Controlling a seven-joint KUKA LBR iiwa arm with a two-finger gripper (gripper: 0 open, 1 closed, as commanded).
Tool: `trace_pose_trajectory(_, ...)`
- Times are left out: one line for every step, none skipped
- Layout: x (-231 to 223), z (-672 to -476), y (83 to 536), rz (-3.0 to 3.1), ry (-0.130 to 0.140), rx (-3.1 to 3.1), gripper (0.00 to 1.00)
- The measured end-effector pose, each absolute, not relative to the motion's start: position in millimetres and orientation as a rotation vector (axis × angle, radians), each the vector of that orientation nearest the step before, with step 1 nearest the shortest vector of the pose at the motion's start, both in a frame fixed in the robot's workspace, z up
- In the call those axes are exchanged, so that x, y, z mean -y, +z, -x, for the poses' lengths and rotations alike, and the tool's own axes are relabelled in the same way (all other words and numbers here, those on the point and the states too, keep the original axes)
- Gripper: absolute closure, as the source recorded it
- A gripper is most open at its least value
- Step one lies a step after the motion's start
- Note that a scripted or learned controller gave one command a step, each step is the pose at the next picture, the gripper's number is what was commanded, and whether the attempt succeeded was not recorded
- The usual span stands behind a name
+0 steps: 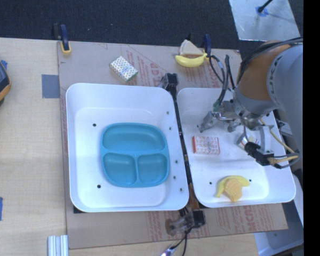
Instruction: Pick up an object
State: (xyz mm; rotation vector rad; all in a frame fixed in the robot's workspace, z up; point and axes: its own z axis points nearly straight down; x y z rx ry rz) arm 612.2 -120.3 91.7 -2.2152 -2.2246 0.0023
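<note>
Approach step. Grey two-finger gripper low in the right shallow white bin, fingers apparently spread, nothing between them. Small flat red-patterned white packet lies just beside, below. Next, by my guess: shift over packet, descend, close.

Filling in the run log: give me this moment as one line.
arm: over right bin | gripper: above red patterned card, nothing seen held | yellow toy: right bin | blue divided plate: left bin
</note>
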Motion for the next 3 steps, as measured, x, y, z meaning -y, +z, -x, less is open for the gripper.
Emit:
trace_pose_trajectory(98.7,-568.4,91.5,2.215,0.005,2.224,0.00)
trace_pose_trajectory(92.3,-576.0,91.7,2.215,0.003,2.227,0.00)
trace_pose_trajectory(93.6,-576.0,101.8,2.214,0.005,2.227,1.00)
